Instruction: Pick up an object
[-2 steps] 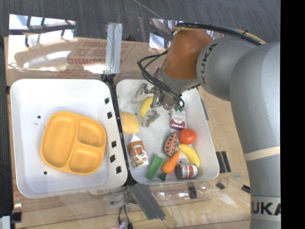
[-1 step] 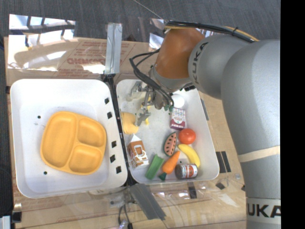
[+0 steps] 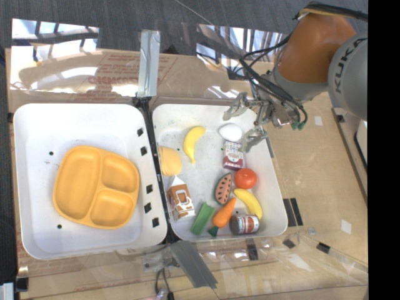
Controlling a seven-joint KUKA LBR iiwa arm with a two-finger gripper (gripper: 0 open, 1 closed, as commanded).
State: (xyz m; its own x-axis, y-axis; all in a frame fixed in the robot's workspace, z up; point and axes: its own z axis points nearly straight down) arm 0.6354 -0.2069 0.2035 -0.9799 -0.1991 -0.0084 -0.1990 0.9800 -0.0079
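My gripper (image 3: pixel 244 125) hangs open over the far right corner of the right bin (image 3: pixel 275 186). Its two metal fingers (image 3: pixel 234 110) are spread apart. A white egg (image 3: pixel 230 131) lies just left of the gap between them, and I cannot tell whether it touches either finger. Nothing is held. Just below the egg stands a small red and white carton (image 3: pixel 233 155). A yellow banana (image 3: pixel 194 141) lies further left. Lower down are a red tomato (image 3: pixel 246 179), a watermelon slice (image 3: pixel 223 188), a second banana (image 3: pixel 248 202), a carrot (image 3: pixel 224 212) and a can (image 3: pixel 245 224).
The left bin (image 3: pixel 31 136) holds a yellow divided plate (image 3: pixel 95 186). Along the right bin's left wall lie a pale yellow piece (image 3: pixel 170 161), a brown carton (image 3: pixel 180 202) and a green vegetable (image 3: pixel 203 219). The arm's orange band (image 3: pixel 312 49) and cables sit above the bin's far right.
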